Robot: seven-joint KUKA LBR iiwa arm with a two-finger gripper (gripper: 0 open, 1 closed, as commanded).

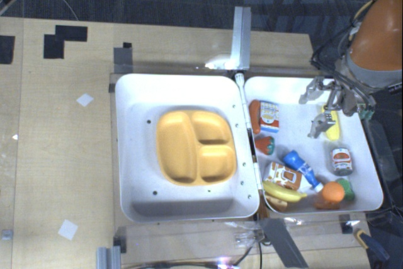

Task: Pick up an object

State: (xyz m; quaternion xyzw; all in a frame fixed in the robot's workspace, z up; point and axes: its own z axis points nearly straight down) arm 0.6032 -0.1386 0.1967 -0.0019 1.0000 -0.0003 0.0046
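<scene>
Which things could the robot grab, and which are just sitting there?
For the job:
gripper over the right white bin
yellow block
small brown can
blue bottle
yellow banana
orange carrot

Just lying about:
yellow divided plastic tray
left white bin

Both white bins point(132, 154) appear smooth matt plastic; the yellow divided tray point(192, 145) glossy plastic; the bench point(56, 135) pale wood.

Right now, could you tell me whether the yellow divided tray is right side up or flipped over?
Right side up: the yellow tray in the left bin shows its three hollow compartments facing upward.
</scene>
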